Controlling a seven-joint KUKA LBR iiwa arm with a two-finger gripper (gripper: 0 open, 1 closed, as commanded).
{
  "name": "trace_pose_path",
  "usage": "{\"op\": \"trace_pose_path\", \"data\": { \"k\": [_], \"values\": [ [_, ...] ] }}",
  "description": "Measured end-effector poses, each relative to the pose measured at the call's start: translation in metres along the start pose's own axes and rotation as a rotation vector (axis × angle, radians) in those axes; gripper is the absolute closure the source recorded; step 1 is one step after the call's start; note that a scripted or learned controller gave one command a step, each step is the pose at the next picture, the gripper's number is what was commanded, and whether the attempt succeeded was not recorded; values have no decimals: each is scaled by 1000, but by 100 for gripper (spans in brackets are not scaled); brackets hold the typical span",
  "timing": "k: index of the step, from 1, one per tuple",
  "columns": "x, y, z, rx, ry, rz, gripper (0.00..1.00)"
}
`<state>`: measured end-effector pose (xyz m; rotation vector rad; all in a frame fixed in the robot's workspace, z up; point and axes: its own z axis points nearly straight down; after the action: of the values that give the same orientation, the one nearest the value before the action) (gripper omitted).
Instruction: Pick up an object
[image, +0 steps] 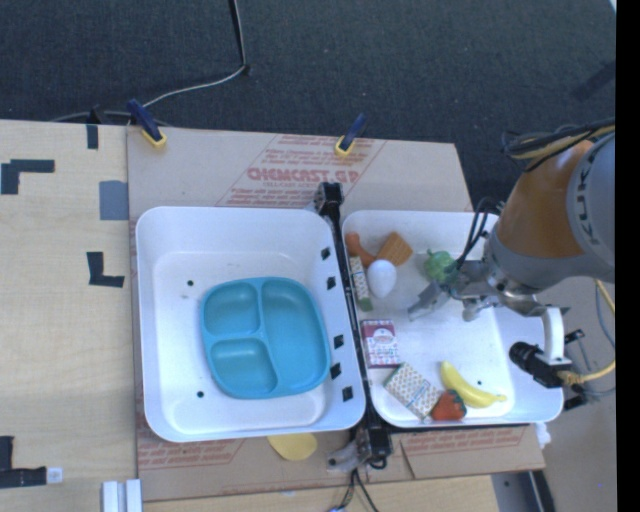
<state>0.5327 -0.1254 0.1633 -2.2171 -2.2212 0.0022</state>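
My gripper (448, 302) hangs over the middle of the right bin (520, 345), open, with nothing between its fingers. A green leafy toy (438, 264) lies just behind it. To its left are a white egg (382, 276), an orange piece (396, 247) and a narrow packet (360, 281) along the bin's left wall. A small red and white box (379, 342), a patterned box (410, 389), a strawberry (450, 406) and a banana (473, 387) lie nearer the front.
The left bin (170, 250) holds a blue divided plate (266, 335). A black divider (335, 260) with clips runs between the two bins. A yellow disc (292, 446) pokes out under the left bin's front edge.
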Motion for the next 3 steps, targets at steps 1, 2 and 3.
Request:
{"op": "trace_pose_path", "data": {
  "k": [1, 2, 3],
  "values": [
    [36, 64, -21, -3, -1, 0, 0],
    [29, 123, -9, -2, -2, 0, 0],
    [31, 135, 24, -1, -3, 0, 0]
  ]
}}
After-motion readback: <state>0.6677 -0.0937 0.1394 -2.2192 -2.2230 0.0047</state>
